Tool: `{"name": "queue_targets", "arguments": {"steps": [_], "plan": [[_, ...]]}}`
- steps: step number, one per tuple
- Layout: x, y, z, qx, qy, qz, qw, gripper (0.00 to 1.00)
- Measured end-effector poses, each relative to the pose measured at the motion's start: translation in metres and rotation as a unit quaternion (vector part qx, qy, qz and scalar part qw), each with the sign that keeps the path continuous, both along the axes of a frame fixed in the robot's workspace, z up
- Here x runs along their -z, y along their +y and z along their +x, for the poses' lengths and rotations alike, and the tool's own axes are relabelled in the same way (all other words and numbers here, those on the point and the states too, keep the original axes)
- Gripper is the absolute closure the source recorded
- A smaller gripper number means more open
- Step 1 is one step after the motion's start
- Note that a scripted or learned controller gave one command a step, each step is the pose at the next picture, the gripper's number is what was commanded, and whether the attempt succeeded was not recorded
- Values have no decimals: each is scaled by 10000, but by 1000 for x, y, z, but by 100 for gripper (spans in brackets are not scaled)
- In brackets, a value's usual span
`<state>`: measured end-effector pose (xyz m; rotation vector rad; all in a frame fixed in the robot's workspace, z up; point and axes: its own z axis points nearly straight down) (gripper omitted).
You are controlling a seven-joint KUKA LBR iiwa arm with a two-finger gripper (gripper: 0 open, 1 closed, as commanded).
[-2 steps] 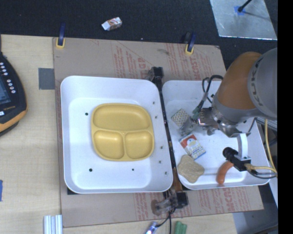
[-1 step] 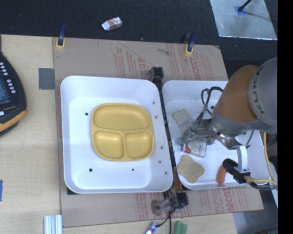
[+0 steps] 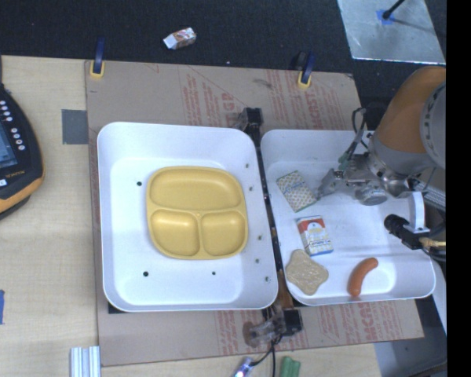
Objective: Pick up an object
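Note:
The right bin (image 3: 408,289) holds several small things. A checkered packet (image 3: 296,189) lies near its left wall. Below it lie a red, white and blue carton (image 3: 317,235), a tan cracker-like piece (image 3: 306,272) and an orange sausage (image 3: 362,276). My gripper (image 3: 332,182) hangs low over the upper middle of this bin. It sits just right of the checkered packet and above the carton. I see nothing held in it. The grey arm with its orange band (image 3: 408,128) reaches in from the right.
A yellow divided plate (image 3: 196,211) rests in the left bin (image 3: 122,281). A teach pendant (image 3: 4,159) lies at the bench's left edge. Blue-and-yellow clamps (image 3: 97,60) (image 3: 304,70) pin the cardboard sheet at the back. A black cable fitting (image 3: 404,232) juts over the right bin's right side.

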<state>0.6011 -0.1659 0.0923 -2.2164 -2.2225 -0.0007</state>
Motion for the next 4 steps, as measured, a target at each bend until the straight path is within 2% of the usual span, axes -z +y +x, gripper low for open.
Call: {"name": "queue_targets", "arguments": {"steps": [1, 2, 3, 4], "plan": [[-52, -43, 17, -18, -5, 3, 10000, 0], [1, -45, 55, -9, 3, -7, 10000, 0], [-39, 30, 48, -10, 3, -5, 10000, 0], [-101, 85, 43, -5, -5, -6, 10000, 0]]}}
